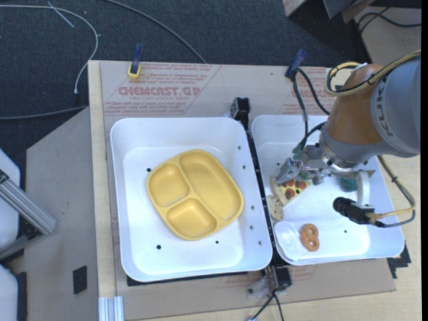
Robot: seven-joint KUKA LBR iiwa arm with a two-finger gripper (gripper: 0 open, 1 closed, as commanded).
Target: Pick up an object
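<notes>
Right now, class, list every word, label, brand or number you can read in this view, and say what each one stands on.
"CHEMCAST GP": red print on the brown protective sheet behind the left bin; smaller print beneath it is too blurred to read.
Similar red print on the sheet behind the right bin: too blurred to read.
"KUK": partial dark letters on the grey arm.
</notes>
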